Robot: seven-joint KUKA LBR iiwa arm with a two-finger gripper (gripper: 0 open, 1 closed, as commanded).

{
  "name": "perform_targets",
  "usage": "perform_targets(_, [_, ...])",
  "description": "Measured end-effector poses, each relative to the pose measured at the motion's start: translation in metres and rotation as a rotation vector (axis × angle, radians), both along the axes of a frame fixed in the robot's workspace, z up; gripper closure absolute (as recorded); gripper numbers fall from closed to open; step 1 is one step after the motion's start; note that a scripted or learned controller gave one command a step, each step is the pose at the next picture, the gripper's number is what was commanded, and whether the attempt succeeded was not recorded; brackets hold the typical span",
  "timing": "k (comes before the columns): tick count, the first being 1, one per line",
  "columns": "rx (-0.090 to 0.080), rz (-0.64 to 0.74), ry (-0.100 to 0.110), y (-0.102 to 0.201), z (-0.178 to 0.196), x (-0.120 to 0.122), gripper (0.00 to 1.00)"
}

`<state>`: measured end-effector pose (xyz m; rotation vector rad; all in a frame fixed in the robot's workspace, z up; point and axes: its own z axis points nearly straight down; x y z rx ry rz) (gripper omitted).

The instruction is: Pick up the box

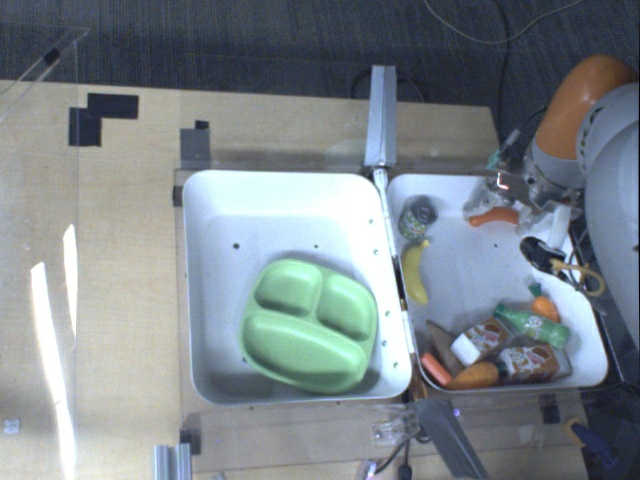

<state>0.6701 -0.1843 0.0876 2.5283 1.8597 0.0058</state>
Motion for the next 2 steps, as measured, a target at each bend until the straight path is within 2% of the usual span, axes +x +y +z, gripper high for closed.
perform_targets(1, [-0.002, 0.093, -0.003, -0.001, 0.0, -0.074, 0.0])
perform_targets(2, [-0.001, 0.036, -0.003, -0.011, 0.0, -0.034, 0.0])
